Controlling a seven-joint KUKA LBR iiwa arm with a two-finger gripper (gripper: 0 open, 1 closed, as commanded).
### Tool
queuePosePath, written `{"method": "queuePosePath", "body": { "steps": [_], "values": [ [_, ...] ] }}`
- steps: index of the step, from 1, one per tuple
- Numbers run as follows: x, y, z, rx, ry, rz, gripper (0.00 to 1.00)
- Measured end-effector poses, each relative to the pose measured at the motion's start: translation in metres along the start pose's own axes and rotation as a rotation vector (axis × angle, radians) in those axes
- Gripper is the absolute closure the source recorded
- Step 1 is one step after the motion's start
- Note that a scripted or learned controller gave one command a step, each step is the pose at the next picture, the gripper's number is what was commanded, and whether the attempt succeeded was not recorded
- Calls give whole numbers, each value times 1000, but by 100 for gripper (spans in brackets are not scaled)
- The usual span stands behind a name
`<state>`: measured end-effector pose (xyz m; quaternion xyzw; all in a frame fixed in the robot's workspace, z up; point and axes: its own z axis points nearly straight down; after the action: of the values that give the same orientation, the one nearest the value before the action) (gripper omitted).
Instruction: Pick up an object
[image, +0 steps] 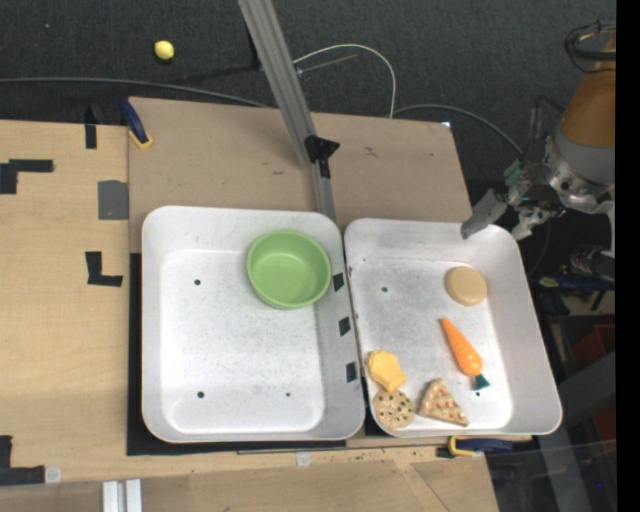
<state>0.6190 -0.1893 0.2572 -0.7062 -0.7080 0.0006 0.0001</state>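
- Pale wood and brown board make up the surface (60, 300), on which black tape marks are seen at the far left.
- A small yellow ball (164, 49) is seen on the dark floor beyond the surface, at the upper left.
- The left bin (175, 400) is set on the surface, touching the right bin along their shared edge.
- A green bowl (288, 268) is seen upright in the left bin, near its far right corner.
- A grey metal bar (285, 90) is seen running at a slant from the top edge down to the place where the two bins meet.
- The right bin (400, 260) holds five objects, all toward its near and right parts.
- A yellow piece (387, 370) lies near the left wall of the right bin, just above a round cookie (393, 408) at the near edge.
- A pizza slice (442, 403) lies just beside the cookie, to its right.
- An orange carrot (462, 348) lies at a slant, above the pizza slice, with its green end toward the near edge.
- A round tan piece (466, 285) is seen above the carrot, apart from it.
- The tool (487, 215) is seen over the far right corner of the right bin, apart from every object; nothing is seen in it, and whether it is apart or together cannot be told.
- The arm (590, 120) is seen at the upper right.
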Motion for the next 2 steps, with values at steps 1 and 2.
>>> {"method": "queuePosePath", "body": {
  "steps": [1, 2],
  "values": [
    [0, 0, 0, 0, 0, 0, 0],
    [8, -5, 61, 6, 2, 0, 0]
  ]
}}
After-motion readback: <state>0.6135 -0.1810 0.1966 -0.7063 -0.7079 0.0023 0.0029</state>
